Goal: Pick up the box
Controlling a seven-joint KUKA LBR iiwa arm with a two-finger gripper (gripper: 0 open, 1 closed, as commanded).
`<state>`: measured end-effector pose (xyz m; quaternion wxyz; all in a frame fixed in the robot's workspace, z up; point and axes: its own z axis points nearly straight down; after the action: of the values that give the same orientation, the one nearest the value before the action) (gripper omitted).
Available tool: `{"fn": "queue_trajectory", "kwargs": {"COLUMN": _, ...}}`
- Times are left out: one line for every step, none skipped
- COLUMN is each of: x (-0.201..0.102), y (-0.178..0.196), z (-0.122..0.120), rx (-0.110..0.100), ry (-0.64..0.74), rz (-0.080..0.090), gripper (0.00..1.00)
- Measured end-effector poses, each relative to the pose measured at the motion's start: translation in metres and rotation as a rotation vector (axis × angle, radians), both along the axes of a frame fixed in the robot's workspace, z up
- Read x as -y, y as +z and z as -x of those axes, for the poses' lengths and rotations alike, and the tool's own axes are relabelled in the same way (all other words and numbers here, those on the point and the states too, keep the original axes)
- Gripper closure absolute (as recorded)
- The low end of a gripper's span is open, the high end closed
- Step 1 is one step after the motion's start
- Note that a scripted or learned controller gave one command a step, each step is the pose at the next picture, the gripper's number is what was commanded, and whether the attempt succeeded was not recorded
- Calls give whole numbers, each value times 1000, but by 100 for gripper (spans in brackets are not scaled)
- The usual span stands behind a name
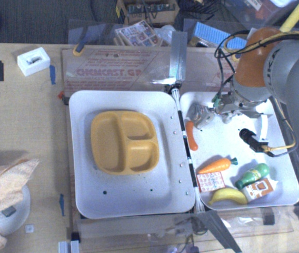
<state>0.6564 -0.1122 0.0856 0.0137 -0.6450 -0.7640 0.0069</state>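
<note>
The hand sits low in the far corner of the right bin, by the divider; I cannot tell how wide it stands or whether it has hold of anything. The box, flat and red-patterned, lies well toward the near rim from the hand, touching a banana and just beside a carrot. A grasp could likely slip off so thin a box, or catch the crowded fruit or the small carton instead.
</note>
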Motion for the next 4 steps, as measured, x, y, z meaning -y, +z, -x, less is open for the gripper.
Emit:
{"fn": "queue_trajectory", "kwargs": {"x": -3, "y": -1, "z": 0, "rx": -22, "ry": -145, "rz": 6, "gripper": 0}}
{"fn": "queue_trajectory", "kwargs": {"x": -17, "y": 2, "z": 88, "rx": 34, "ry": -135, "rz": 8, "gripper": 0}}
{"fn": "queue_trajectory", "kwargs": {"x": 8, "y": 1, "z": 17, "rx": 33, "ry": -108, "rz": 10, "gripper": 0}}
{"fn": "queue_trajectory", "kwargs": {"x": -15, "y": 2, "z": 63, "rx": 35, "ry": 119, "rz": 4, "gripper": 0}}
